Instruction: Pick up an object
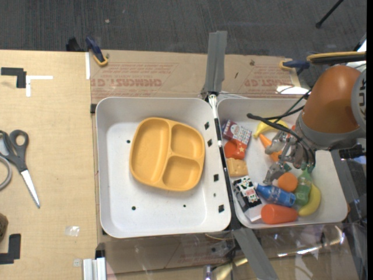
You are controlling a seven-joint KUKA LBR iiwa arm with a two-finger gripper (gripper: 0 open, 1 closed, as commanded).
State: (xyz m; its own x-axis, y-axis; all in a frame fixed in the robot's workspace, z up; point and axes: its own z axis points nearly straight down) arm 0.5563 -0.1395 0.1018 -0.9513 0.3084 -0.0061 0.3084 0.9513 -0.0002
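Gripper (278,169) open above orange ball (287,182); likely light, smooth, prone to roll: grasp across its widest part

A pale wooden desk (46,156) spans nine o'clock; scissors (20,162) lie there. Dark grey carpet (145,13) fills twelve o'clock, brown cardboard (151,74) beneath it.

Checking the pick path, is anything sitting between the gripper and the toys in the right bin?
Nothing visible does. The gripper hangs low in the right bin, right beside the orange ball and blue bottle.
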